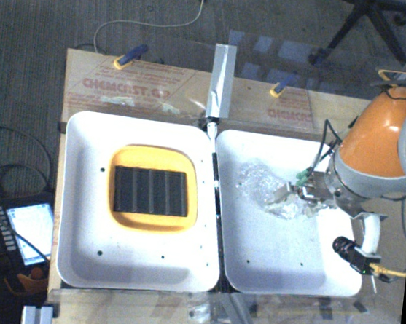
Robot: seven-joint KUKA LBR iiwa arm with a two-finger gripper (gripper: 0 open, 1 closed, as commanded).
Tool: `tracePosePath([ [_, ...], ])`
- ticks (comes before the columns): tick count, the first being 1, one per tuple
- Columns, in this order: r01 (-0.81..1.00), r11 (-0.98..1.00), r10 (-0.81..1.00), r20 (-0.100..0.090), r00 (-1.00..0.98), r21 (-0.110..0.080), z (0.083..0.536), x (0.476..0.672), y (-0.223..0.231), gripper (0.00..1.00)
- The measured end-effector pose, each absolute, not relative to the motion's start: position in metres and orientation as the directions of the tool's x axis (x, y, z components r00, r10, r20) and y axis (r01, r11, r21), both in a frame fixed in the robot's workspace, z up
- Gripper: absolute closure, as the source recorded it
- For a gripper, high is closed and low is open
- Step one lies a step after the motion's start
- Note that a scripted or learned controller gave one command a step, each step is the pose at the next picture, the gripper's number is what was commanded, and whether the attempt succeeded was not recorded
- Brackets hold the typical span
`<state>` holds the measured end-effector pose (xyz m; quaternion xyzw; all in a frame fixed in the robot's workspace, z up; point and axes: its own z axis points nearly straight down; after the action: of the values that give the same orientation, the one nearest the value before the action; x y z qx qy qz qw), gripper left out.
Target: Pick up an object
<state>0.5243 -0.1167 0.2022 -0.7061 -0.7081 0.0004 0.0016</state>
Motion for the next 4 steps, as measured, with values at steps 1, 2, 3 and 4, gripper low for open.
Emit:
tracePosePath([
  [1, 0.988, 0.153, 0.988, 0.000, -0.153, -0.001, 0.152, 0.575, -0.155, 0.00],
  [2, 0.982, 0.187, 0.982, -0.004, -0.187, 0.014, 0.092, 0.582, -0.186, 0.00],
  [3, 0.982, 0.186, 0.983, -0.007, -0.186, 0.023, 0.105, 0.585, -0.186, 1.00],
  [4, 0.991, 0.134, 0.991, -0.008, -0.134, 0.004, 0.177, 0.603, -0.125, 1.00],
])
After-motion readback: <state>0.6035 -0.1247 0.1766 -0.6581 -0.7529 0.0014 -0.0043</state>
